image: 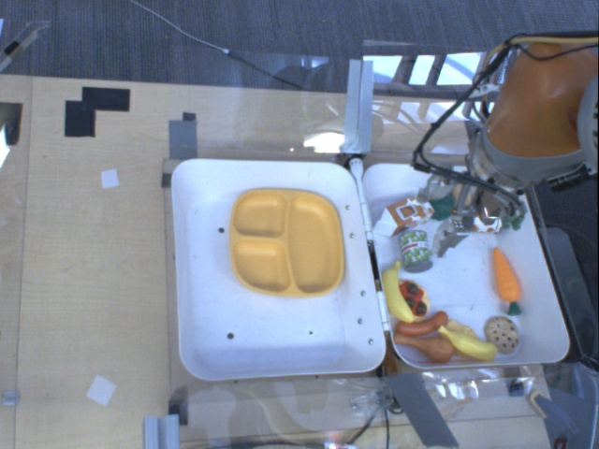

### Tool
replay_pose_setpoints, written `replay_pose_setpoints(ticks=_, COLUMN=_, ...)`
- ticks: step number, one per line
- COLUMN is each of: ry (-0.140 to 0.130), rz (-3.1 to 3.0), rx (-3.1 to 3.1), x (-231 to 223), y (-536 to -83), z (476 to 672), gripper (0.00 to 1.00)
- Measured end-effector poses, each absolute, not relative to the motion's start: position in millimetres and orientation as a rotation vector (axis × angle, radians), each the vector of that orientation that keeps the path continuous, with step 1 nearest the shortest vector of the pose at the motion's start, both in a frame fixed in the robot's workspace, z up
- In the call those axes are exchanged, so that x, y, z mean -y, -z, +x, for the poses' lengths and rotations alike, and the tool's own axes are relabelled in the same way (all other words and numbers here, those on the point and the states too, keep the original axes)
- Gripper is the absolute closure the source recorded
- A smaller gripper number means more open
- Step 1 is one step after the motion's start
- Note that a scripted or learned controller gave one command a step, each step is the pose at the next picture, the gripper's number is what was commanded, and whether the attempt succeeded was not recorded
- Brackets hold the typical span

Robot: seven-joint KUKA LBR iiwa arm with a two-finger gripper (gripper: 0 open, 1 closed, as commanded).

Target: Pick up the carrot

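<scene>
Hovering grey two-finger gripper (460, 215), finger state unclear, left of small orange plastic carrot (506, 276); risk: descent bumps green-labelled can (415, 248) instead.

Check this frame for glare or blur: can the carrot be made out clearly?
Camera view: bright glare on the bench just above the bins; the carrot is sharp and evenly lit in the right bin; the tool looks slightly soft and cluttered.

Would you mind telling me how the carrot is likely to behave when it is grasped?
The carrot looks like smooth moulded plastic, so probably stiff and light. Its tapered, rounded body may slip between fingers or roll if nudged. It lies apart from the cookie, which should ease access.
</scene>
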State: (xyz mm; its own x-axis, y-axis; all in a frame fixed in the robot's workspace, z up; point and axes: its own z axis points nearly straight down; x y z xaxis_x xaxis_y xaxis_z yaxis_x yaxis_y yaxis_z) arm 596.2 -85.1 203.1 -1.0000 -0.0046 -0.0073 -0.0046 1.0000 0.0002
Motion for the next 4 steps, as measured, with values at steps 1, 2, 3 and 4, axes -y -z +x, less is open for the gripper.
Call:
replay_pose_setpoints(ticks=1, ry=0.0, rz=0.291, rx=-3.126, x=141, y=-103, z=551.0, gripper=0.0)
replay_pose_setpoints(ticks=2, ry=0.004, rz=0.294, rx=-3.115, x=206, y=-90, z=530.0, gripper=0.0)
replay_pose_setpoints(ticks=3, ry=0.007, rz=0.281, rx=-3.106, x=204, y=-103, z=534.1, gripper=1.0)
replay_pose_setpoints(ticks=4, ry=0.002, rz=0.263, rx=-3.116, x=205, y=-146, z=572.0, gripper=1.0)
